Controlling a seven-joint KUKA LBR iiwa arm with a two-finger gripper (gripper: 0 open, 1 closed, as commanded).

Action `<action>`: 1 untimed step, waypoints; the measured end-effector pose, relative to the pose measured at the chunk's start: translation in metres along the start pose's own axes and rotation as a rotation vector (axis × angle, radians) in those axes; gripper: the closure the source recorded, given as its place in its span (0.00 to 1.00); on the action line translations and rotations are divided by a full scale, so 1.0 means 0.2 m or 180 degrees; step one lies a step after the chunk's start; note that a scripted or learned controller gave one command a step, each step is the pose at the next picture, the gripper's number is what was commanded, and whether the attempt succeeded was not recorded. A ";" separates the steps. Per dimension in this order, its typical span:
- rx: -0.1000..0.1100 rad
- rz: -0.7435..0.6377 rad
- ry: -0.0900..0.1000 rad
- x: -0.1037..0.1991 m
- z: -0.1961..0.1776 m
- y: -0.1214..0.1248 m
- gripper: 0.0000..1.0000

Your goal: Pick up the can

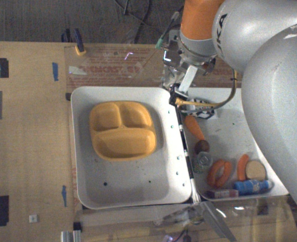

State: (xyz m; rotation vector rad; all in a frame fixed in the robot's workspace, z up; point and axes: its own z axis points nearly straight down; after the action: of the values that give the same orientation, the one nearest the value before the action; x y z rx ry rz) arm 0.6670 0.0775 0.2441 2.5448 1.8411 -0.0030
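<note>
We locate the yellow divided plastic tray (122, 130) in the left shallow white bin (83, 185); the small silver can (203, 161) lies in the right white bin (229, 120). The gripper (176, 96) grasp state: we cannot tell.

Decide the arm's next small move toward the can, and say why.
Probably shift the gripper down the view, along the bins' divider, to hang over the can. The gripper is at the right bin's upper corner, near the carrot's top end; the can lies past the carrot, untouched.
</note>
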 end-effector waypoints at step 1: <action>0.0000 0.0413 0.0000 0.30 -0.18 -0.10 1.00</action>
State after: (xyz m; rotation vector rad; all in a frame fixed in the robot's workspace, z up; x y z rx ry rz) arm 0.6667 0.1399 0.2793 2.6586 1.6723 -0.0027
